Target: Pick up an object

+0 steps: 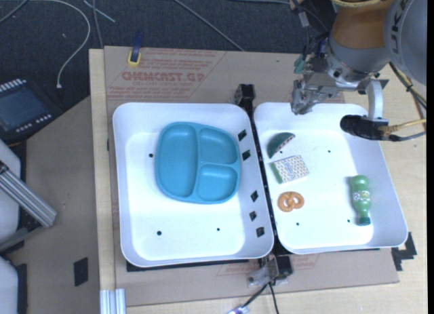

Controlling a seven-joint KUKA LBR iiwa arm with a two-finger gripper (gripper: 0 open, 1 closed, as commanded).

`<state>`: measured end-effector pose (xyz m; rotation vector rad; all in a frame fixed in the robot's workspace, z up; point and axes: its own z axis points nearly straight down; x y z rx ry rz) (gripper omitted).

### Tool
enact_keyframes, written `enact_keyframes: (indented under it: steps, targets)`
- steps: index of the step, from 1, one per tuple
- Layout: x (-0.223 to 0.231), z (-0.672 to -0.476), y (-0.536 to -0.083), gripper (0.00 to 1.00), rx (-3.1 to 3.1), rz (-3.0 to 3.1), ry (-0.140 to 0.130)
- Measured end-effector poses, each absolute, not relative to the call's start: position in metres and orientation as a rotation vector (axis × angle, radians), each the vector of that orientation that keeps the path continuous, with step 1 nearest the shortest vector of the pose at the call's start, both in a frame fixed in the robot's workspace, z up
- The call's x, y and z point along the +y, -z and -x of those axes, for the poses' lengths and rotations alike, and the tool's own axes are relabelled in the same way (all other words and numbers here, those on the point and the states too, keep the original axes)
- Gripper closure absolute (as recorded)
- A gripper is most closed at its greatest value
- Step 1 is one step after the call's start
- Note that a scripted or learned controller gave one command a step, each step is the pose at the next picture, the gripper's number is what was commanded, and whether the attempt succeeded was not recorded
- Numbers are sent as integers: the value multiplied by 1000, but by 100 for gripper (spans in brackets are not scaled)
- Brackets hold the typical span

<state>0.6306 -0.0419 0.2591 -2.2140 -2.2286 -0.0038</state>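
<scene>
1. You see the grey two-finger gripper [303, 104] poised over the far rim of the right shallow white bin [380, 231] — whether its jaws are released or clenched you cannot tell.
2. Near that bin's left wall lie a green-and-red watermelon-slice toy [280, 144], a small patterned green-and-white packet [291, 168] and a brown pretzel toy [290, 202], in a column.
3. A green plastic bottle [360, 199] lies near the right wall.
4. The left shallow white bin [135, 231] holds a blue divided plastic plate [197, 162].
</scene>
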Motion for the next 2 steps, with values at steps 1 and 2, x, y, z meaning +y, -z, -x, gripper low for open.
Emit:
enact_keyframes:
  steps: [1, 2]
  targets:
    - [14, -635, -240, 100, -2225, 2211, -1]
    - [66, -638, -225, 100, -2224, 2213, -2]
